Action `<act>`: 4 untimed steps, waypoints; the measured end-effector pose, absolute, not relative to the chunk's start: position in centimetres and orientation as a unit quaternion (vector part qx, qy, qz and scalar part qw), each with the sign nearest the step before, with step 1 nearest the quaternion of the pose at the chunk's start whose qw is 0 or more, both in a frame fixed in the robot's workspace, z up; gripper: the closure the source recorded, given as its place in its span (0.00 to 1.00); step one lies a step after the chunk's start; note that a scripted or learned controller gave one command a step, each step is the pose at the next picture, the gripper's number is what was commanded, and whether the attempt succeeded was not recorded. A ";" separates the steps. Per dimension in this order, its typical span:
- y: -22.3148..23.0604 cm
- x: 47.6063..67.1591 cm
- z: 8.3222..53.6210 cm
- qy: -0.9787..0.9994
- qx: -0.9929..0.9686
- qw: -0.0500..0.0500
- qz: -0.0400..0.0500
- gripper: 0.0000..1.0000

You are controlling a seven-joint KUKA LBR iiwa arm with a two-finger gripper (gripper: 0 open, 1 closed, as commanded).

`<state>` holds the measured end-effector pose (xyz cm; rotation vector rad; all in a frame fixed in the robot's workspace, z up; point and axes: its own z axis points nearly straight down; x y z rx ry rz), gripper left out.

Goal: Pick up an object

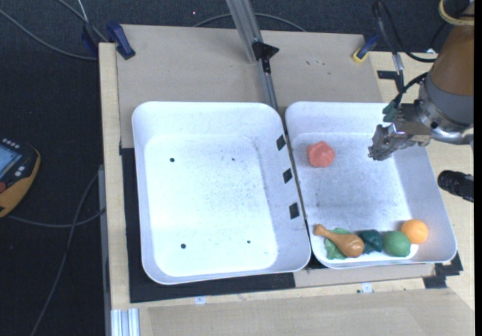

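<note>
Reaching in from the right, the arm (452,78) holds its gripper (380,145) above the right bin (361,112), over the bin's upper right part. Whether the gripper is open or closed cannot be told from this angle, and nothing can be seen held in it. A red lump (321,154) lies on the floor of the right bin, to the left of the gripper and apart from it. Along the near edge of the same bin lie four things in a row: a brown drumstick (340,240), a dark green piece (370,239) touching it, a green ball (396,243) and an orange ball (414,231) at the right end. The left bin (207,191) sits just beside the right bin, on the wooden bench (188,63).
</note>
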<state>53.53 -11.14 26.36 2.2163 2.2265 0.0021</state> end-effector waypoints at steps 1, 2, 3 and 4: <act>-7.4 55.8 25.5 0.708 0.706 0.000 0.000 1.00; -3.0 57.8 25.9 0.709 0.706 0.000 0.001 1.00; 1.2 60.4 25.3 0.708 0.706 0.000 0.000 1.00; 6.1 61.0 24.2 0.709 0.706 -0.001 0.000 1.00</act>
